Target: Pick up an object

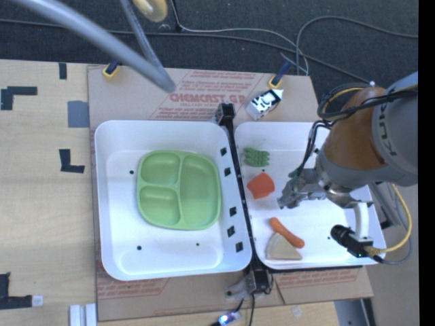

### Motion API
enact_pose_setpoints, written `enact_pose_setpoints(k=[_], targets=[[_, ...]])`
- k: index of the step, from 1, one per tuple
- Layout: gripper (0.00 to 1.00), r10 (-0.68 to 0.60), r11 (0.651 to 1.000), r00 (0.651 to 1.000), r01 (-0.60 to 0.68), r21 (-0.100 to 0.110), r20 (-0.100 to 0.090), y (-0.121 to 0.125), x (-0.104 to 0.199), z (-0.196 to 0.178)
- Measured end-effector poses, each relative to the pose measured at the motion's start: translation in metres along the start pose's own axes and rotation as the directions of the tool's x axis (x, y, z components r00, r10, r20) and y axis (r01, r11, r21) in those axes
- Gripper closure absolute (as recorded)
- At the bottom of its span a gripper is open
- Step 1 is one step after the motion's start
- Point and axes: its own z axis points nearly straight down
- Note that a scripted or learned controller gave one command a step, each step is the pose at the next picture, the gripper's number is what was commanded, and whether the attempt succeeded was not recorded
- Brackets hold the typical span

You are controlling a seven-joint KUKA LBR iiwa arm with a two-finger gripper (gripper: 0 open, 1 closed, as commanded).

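Observation:
In the right bin (309,133) lie a green leafy toy vegetable (256,157), a red-orange tomato-like piece (260,185), an orange carrot (286,231) and a beige wedge (282,249). My gripper (291,197) hangs over the right bin, just right of the red-orange piece and above the carrot. Nothing shows between its fingers. The arm's orange band (350,138) and grey body cover the bin's right part.
The left bin (109,182) holds a green divided plate (180,189). A black divider (234,182) runs between the bins. Cables loop behind the right bin, and a grey pole (88,29) slants across the top left.

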Motion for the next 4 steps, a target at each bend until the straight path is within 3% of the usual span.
enact_pose_setpoints(k=[1,2,4], targets=[[1.00,0.000,1.000,1.000,0.000,-0.003,0.001,0.008,-0.004,-0.059],[1.00,0.000,1.000,1.000,0.000,0.002,0.000,0.009,-0.004,-0.068],[1.00,-0.007,1.000,1.000,0.007,0.001,-0.001,0.054,0.107,-0.079]])
